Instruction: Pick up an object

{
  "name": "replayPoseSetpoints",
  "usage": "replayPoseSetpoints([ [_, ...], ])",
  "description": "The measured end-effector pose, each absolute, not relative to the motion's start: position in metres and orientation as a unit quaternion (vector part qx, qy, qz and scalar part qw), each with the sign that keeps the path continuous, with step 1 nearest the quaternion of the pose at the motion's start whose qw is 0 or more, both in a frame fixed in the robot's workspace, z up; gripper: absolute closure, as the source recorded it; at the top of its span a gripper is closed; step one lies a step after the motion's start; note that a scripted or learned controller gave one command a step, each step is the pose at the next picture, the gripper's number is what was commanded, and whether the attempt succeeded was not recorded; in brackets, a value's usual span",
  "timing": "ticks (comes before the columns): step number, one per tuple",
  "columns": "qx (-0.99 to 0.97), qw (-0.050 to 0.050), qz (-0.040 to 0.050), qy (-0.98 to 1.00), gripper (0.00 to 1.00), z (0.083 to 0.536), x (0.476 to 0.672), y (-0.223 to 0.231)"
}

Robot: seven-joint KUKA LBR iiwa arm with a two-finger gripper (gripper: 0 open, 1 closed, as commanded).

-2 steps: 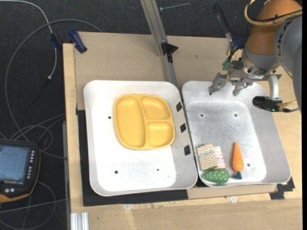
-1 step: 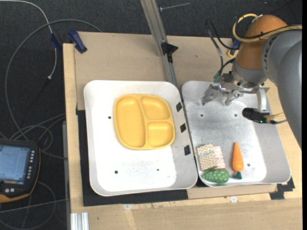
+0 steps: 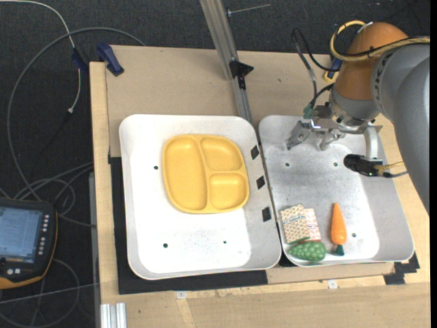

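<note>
A wooden bench (image 3: pixel 171 67) is seen from above at a slant, bearing two shallow white bins side by side. The left bin (image 3: pixel 136 203) holds a yellow divided plate (image 3: pixel 205 173) with three compartments, lying flat near the bin's upper middle. The right bin (image 3: pixel 321 190) has a speckled, scuffed floor, and its objects are gathered at the near edge: a small patterned packet (image 3: pixel 300 223) with a pale, dotted wrapper, a green bumpy toy vegetable (image 3: pixel 306 252) just below and touching the packet, and an orange toy carrot (image 3: pixel 338 225) standing lengthwise just to the right of the packet, with a small green stub at its lower end. The grey robot arm (image 3: pixel 403 80) enters from the right, its orange band (image 3: pixel 362 63) sitting above the wrist. The gripper (image 3: pixel 313 137) hangs over the far end of the right bin, well apart from the three objects at the near edge. Its two fingers are spread apart, one angled toward the left and one toward the right, with nothing between them. A slanted metal pole (image 3: pixel 222 39) crosses the top of the bench toward the gap between the bins. A handheld control tablet (image 3: pixel 24 241) and loose cables (image 3: pixel 41 101) lie on the dark floor to the left of the bench.
</note>
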State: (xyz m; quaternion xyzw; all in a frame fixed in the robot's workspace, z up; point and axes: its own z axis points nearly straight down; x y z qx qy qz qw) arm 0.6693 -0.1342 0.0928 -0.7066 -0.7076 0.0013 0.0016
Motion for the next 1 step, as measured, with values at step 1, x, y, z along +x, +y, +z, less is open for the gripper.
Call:
replayPoseSetpoints([
  [1, -0.706, 0.000, 0.0001, -0.708, 1.00, 0.1052, 0.6706, -0.1339],
])
